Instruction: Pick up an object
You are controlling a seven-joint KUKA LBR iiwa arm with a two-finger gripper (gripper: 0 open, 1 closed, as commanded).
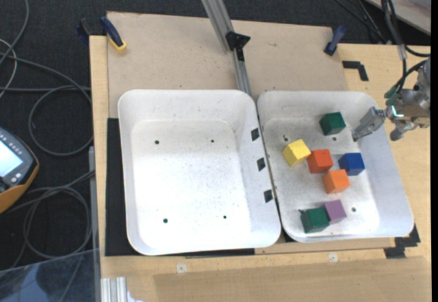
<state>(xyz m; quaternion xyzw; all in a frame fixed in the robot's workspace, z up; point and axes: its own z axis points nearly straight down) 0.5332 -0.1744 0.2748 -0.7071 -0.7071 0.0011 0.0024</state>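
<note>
Two white bins (137,157) are set side by side so blocks can be reached. At three o'clock, the gripper (383,126) is spread wide, holding nothing, near the green block (332,122).

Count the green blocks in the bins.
2, both in the right bin: one green block near the far edge by the gripper, another green block at the near edge beside the purple block.

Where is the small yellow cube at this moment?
The small yellow cube lies in the right white bin, near its left wall, with the red-orange cube just to its right in the camera view.
</note>
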